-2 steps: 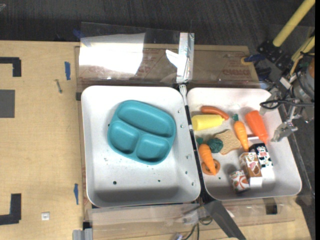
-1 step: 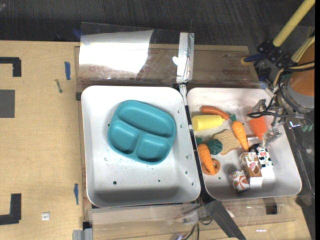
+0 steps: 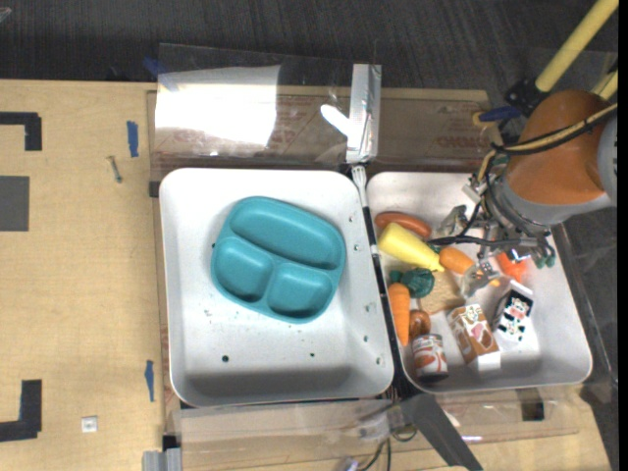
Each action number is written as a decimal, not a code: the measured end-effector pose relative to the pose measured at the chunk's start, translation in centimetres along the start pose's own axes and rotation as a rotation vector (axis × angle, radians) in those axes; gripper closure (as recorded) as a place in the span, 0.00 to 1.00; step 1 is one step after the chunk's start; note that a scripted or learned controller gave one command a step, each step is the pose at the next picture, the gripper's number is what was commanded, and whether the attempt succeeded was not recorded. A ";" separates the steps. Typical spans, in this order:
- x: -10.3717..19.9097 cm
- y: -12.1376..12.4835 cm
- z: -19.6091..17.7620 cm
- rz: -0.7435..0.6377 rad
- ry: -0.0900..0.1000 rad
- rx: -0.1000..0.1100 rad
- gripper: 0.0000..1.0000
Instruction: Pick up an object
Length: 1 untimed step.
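The right bin (image 3: 564,356) holds a heap of toy food. A yellow corn-like piece (image 3: 407,246) lies at its left, with a reddish piece (image 3: 404,224) behind it and a dark green piece (image 3: 420,283) in front. A small orange piece (image 3: 454,260) sits beside the yellow one. A long carrot (image 3: 399,314), a small can (image 3: 429,353), a brown-and-white box (image 3: 473,334) and a black-and-white carton (image 3: 513,317) lie nearer the front. My gripper (image 3: 483,253) hangs low over the bin's middle, right of the orange piece, under the orange wrist band (image 3: 559,155).
The left bin (image 3: 186,361) holds a teal divided plate (image 3: 279,258). A clear plastic sheet (image 3: 221,116) lies behind the left bin. Black cables loop around the wrist. A yellow pole (image 3: 584,32) slants at the upper right.
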<state>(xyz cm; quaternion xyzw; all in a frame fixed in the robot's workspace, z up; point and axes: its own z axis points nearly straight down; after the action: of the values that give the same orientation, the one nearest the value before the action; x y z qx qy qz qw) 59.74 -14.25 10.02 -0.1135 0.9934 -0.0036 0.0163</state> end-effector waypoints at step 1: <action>7.9 0.8 0.4 -0.083 0.012 -0.002 0.00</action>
<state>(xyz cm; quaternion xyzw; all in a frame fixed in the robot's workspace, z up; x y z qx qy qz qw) 51.88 -15.24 9.37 -0.1545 0.9879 -0.0040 0.0101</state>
